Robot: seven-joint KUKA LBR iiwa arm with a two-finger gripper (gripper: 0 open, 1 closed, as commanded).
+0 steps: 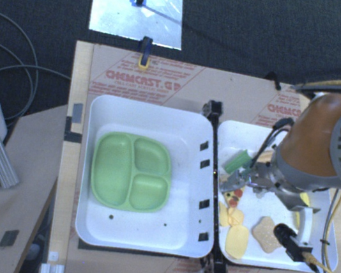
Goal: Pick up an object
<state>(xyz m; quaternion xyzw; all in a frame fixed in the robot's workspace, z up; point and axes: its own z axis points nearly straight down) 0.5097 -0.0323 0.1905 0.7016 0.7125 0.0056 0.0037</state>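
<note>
bench: a cardboard sheet [167, 80] with red print lies under two white bins; dark carpet lies beyond it, with a shiny metal plate [137, 4] on the floor above the left bin.
left bin [154, 120]: holds a green divided tray [131, 171] near its left wall, with bare white floor around it on every side.
right bin [239, 134]: just right of the left bin, the two walls touching along a black clipped seam.
objects: right of that seam lie a green piece [238, 160], small red and yellow bits [232, 198], a pale yellow oval [237, 240] and a tan biscuit-like piece [264, 234].
arm [325, 142]: covers the right bin's far side.
gripper [251, 178]: low over the green piece; whether its fingers are open or closed cannot be told.
open room: the right bin's upper left corner.
</note>
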